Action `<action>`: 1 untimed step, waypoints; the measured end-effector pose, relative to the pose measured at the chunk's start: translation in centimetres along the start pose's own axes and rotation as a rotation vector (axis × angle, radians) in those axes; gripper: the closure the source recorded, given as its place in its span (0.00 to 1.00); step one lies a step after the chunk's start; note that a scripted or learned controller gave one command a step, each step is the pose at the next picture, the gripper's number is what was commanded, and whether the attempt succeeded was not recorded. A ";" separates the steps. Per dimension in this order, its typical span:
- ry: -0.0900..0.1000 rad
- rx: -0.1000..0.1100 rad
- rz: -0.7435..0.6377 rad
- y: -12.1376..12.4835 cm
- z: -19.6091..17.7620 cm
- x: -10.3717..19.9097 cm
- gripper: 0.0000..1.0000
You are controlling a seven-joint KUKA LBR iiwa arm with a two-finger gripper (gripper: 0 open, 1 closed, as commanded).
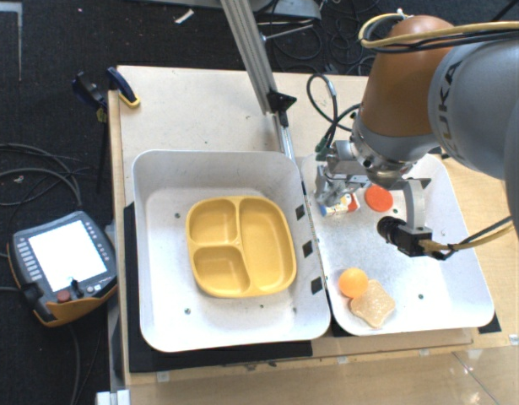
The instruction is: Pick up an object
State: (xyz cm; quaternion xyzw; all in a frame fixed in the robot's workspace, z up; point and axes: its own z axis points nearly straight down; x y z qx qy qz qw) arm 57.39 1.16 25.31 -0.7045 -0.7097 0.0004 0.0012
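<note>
Jaws (333, 199) low in right bin (462, 302), state unclear; glossy 3-compartment yellow tray (240, 245) left.

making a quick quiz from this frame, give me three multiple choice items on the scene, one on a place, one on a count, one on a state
1. Where does the yellow tray lie?
A. in the left bin
B. in the right bin
C. on the floor

2. How many compartments does the yellow tray have?
A. one
B. three
C. six

3. How does the orange ball sit relative to the beige piece?
A. stacked on the tray
B. far apart in different bins
C. right beside it in the right bin

Answers:
1. A, the tray rests on the floor of the left bin.
2. B, raised dividers split it into two small sections and one long one.
3. C, ball and beige piece lie next to each other at the near end of the right bin, away from the gripper.
</note>
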 end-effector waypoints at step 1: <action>0.001 -0.002 -0.001 -0.3 -0.4 5.1 1.00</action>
